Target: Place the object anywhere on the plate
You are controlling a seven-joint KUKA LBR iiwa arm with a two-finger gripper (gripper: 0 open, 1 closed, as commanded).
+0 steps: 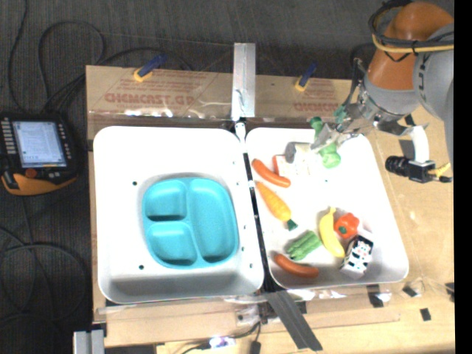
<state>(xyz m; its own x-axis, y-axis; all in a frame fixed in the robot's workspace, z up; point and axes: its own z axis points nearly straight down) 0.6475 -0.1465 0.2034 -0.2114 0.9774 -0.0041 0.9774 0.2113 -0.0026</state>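
Note:
A light blue plate with three compartments lies in the left bin. My gripper is over the far part of the right bin, coming in from the upper right. A pale green toy sits right at its tip, with a darker green piece just above. I cannot tell whether the toy is held or resting on the bin floor. The plate is far to the left of the gripper and has nothing on it.
The right bin also holds a red chili, a carrot, a green pepper, a banana, a red-orange toy, a spotted cube and a red sausage. A ridge divides the bins.

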